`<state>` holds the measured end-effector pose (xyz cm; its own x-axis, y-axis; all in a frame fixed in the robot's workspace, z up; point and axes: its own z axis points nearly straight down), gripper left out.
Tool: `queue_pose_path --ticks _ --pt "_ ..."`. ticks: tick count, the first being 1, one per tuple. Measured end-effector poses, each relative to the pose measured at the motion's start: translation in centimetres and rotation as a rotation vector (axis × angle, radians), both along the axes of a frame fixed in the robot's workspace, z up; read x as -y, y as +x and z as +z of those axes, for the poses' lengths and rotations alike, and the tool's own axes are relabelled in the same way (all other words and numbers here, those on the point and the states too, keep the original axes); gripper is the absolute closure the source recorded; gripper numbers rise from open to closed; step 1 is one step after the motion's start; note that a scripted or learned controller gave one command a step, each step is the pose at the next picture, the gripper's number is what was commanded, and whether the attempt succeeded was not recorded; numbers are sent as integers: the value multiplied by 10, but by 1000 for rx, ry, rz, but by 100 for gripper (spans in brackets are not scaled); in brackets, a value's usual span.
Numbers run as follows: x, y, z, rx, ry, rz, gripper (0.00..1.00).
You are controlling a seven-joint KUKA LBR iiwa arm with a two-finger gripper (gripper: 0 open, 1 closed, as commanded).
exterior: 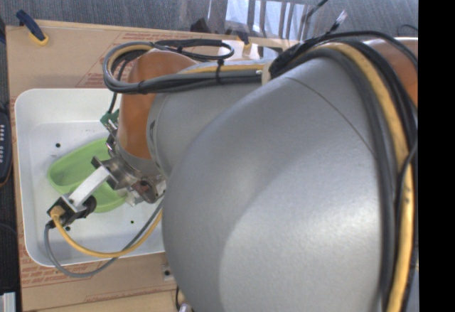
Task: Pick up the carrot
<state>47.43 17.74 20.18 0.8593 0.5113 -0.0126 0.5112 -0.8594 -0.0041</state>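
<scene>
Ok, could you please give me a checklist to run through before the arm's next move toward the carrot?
1. Carrot located: cannot tell; the arm covers much of the bench.
2. Gripper over the left bin: ok.
3. Carrot in the grasp: cannot tell.
4. Spot under the gripper free of other things: not ok; a green item lies right beside it and seems to run partly beneath the wrist.
5. Right bin checked: cannot tell; the arm is in front of it.
</scene>
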Motion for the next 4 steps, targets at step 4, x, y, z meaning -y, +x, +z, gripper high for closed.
queue_pose_path --ticks 4 --pt "-42 0 47 -4 7 280 100"
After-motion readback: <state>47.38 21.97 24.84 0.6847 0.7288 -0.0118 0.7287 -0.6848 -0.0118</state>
